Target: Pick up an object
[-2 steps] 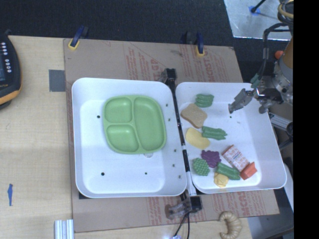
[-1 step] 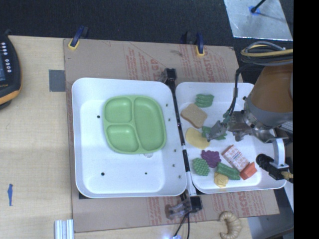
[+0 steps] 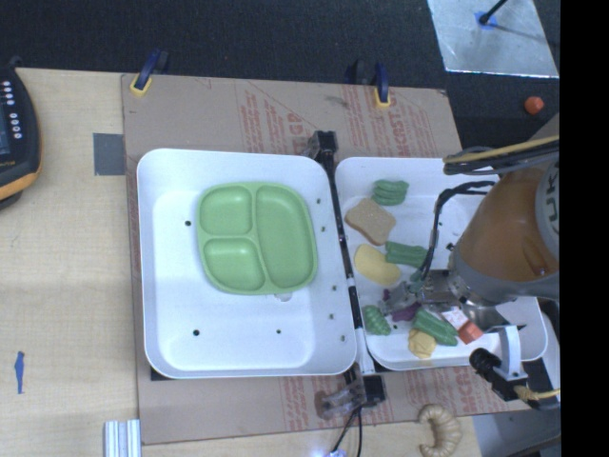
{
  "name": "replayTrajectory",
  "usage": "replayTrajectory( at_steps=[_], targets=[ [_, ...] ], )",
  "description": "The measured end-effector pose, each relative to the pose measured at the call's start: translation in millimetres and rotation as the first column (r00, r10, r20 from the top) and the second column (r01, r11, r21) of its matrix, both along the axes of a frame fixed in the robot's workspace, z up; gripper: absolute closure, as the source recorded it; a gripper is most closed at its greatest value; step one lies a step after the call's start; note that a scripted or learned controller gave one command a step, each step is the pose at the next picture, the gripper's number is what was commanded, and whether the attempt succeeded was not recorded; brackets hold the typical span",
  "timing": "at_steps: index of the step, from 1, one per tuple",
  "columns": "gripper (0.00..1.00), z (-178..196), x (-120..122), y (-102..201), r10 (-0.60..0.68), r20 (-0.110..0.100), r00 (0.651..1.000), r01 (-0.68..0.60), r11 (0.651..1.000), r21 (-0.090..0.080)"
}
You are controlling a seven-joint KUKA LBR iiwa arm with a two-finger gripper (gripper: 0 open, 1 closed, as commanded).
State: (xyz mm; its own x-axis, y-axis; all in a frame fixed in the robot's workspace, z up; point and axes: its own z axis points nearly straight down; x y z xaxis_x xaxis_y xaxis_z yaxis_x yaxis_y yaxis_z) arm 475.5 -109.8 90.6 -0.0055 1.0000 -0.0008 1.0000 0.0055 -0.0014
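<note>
Toy foods (image 3: 395,255) — bread, green and yellow pieces — lie scattered in the right bin (image 3: 357,174).

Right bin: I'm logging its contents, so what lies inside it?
The right bin holds a bread slice, a yellow piece and green toy foods. The arm covers its right part, hiding whatever lies there.

End effector (image 3: 416,296) among toy foods (image 3: 381,246)

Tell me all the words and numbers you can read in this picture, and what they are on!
Brown cardboard sheet under the two white bins: red printed lettering runs in slanted rows, too blurred to read.
Black and orange handheld controller at the left edge: buttons and a small screen, markings too small to read.
Green divided plastic plate and the toy foods: no writing that I can see.
</note>
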Motion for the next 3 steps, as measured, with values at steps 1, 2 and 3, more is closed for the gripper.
replayTrajectory(
  at_steps=[1, 2, 3],
  targets=[
    [1.0, 13.9, 1.9, -1.9, 0.001, 0.002, 1.0, -0.001, 1.0, -0.001],
    [0.0, 13.4, 1.8, -1.8, 0.0, 0.002, 1.0, 0.0, 1.0, -0.001],
    [0.0, 1.2, 63.9, -27.3, -0.001, 0.004, 1.0, 0.001, 1.0, -0.001]
  ],
)
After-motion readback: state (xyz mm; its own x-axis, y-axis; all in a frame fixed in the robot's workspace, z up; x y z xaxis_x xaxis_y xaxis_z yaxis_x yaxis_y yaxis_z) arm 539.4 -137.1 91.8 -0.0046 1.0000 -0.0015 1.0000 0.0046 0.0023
